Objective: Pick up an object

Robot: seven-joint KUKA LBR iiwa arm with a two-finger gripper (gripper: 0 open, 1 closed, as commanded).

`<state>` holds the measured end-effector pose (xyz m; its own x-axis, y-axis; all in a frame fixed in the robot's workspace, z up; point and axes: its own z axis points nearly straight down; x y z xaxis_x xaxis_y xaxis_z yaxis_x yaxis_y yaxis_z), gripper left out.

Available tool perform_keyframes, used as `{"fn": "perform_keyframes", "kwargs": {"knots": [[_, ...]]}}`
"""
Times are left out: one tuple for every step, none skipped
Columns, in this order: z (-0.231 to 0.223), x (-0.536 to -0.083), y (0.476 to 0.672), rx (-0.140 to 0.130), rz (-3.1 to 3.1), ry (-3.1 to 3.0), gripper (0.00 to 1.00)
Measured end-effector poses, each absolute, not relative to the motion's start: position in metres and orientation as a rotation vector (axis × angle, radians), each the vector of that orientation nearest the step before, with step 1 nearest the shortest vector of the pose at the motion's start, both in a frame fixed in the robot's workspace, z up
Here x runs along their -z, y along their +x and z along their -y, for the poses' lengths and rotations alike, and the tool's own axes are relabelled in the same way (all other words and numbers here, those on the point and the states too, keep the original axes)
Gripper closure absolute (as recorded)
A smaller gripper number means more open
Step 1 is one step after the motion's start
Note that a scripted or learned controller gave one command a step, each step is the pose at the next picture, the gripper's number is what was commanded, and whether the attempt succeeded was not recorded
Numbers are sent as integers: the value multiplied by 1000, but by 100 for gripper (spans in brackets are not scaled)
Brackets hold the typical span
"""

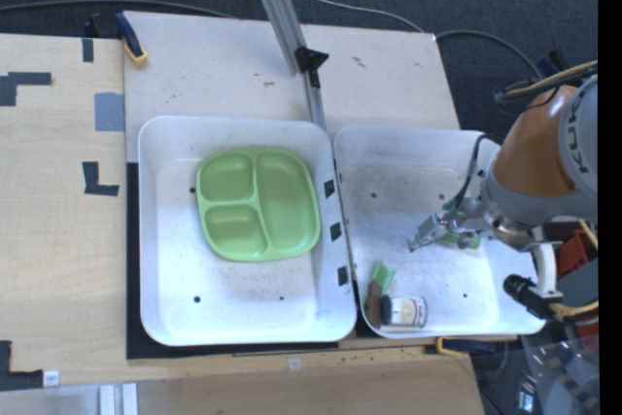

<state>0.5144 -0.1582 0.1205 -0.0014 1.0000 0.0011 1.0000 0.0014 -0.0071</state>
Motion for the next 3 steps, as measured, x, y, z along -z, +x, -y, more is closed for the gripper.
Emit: {"fn": "perform_keyframes", "kwargs": {"knots": [[158, -88, 514, -3, 2223, -2220, 0], [157, -99, 514, -2, 2223, -2217, 100], [158, -159, 509, 3, 2225, -2222, 100]]}}
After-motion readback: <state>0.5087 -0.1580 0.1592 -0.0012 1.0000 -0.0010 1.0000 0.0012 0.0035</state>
